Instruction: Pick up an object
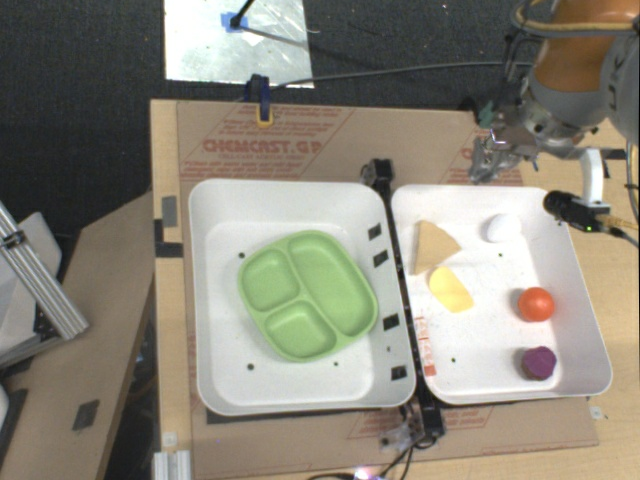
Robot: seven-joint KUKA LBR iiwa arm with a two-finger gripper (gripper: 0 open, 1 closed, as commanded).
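Brown cardboard with reddish print covers the bench [300,143], and the two white bins sit side by side on it, pretty much touching along a black clipped seam in the middle. Dark speckled carpet-looking floor runs around the top and left, with a shiny silver sheet [235,23] lying up there, a bit of blue tape on it, and a small blue clamp [259,90] at the cardboard's top edge. An aluminium rail [35,278] pokes in from the left edge. Left bin [215,228] holds a green divided plate [305,293], three compartments, sitting a bit skewed. Right bin [585,268] has the loose stuff: a tan wedge [433,243] near the seam, a yellow block [450,290] just below it and about touching, a white ball [497,228] up near the top wall, an orange ball [536,304] on the right, and a purple object [538,363] below that. The gripper [488,163] hangs over the cardboard just past the right bin's top wall, above that bin and not over any item, nothing in it. Too small and blurry to say if it's spread or pressed together, honestly can't tell.
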